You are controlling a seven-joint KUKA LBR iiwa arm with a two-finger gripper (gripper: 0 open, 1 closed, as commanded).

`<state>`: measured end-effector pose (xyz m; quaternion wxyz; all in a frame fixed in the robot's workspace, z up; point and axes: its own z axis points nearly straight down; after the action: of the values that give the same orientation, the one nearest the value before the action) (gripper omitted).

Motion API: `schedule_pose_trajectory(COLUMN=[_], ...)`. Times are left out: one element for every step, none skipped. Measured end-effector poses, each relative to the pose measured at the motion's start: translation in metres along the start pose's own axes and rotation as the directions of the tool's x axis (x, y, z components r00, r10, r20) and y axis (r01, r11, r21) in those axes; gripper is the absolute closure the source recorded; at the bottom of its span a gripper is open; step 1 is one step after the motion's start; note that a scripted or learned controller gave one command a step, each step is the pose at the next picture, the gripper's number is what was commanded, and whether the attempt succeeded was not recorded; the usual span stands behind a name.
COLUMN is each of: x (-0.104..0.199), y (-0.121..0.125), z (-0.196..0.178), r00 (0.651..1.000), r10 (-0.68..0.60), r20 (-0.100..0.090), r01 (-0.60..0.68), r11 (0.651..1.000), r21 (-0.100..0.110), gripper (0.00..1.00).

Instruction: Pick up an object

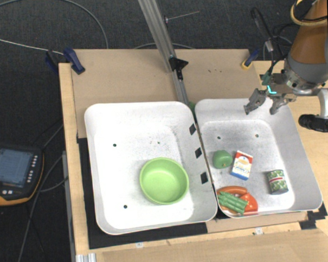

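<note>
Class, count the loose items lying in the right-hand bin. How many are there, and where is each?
4. Green apple near the bin's left wall; small carton beside it; green can toward the right; plate of toy vegetables at the front edge. None looks hidden.

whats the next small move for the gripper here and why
Probably move toward the near side of the right bin and lower over the small carton. The gripper hovers open at the bin's far edge, holding nothing, while the carton lies apart from the green ball and can.
</note>
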<state>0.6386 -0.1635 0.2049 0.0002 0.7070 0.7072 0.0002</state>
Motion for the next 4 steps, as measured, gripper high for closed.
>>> schedule_pose_trajectory(x=[0.000, 0.004, 0.005, 0.005], y=[0.000, 0.008, 0.007, 0.007], z=[0.000, 0.049, 0.109, 0.109], r00=[1.000, 1.000, 1.000, 1.000], r10=[0.000, -0.001, 0.000, 0.000], r20=[0.000, -0.001, 0.000, 0.000], r01=[0.000, 0.001, 0.000, 0.000], r11=[1.000, 1.000, 1.000, 1.000], r21=[0.000, 0.003, 0.001, 0.000], gripper=[0.00, 0.00, 0.00, 0.00])
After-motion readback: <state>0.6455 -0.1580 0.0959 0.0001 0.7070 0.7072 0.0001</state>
